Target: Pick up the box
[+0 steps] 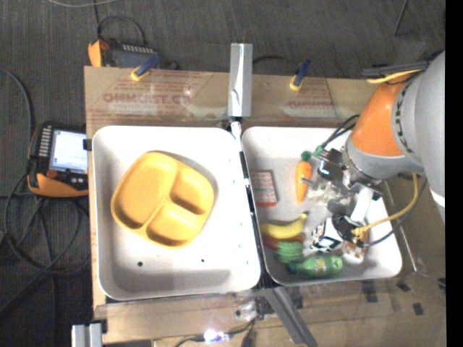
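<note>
The box (263, 188) lies flat by the right bin's (394, 262) left wall, long axis front-to-back, well left of the gripper (334, 212); can't tell its grip state.

Bench (181, 96): brown board surface, faint red print. Two shallow white bins directly on it, touching along inner rims. Left bin (101, 194) nearer tablet side; right bin (253, 147) just beside it. Upright grey post (240, 78) at far edge, above seam between bins. Two blue-yellow clamps (145, 66) (299, 74) on far edge, either side of post.
</note>
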{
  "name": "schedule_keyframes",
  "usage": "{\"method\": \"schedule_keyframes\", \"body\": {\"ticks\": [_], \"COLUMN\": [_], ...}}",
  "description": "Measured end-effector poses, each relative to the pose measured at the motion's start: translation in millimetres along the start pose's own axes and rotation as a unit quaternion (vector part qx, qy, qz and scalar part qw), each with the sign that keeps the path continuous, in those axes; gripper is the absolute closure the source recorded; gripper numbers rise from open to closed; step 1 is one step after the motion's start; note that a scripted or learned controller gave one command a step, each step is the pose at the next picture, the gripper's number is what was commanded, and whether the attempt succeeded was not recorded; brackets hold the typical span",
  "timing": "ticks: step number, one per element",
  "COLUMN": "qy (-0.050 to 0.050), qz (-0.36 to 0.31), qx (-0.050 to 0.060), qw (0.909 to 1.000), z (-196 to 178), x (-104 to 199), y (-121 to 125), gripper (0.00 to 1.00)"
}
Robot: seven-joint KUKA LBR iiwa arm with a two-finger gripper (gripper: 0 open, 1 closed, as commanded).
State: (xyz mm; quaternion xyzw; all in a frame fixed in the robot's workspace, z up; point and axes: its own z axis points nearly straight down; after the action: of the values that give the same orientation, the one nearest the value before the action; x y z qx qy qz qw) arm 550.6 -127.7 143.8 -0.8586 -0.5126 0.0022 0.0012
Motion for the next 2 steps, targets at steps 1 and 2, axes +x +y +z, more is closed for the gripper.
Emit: {"method": "schedule_keyframes", "body": {"ticks": [1,2], "qy": [-0.001,-0.002], "qz": [0.098,0.201], "qx": [-0.001,0.000], "qw": [0.9951,0.9796], "z": [-210,-45], "x": [13,-42], "y": [73,111], "gripper": [1.00,1.00]}}
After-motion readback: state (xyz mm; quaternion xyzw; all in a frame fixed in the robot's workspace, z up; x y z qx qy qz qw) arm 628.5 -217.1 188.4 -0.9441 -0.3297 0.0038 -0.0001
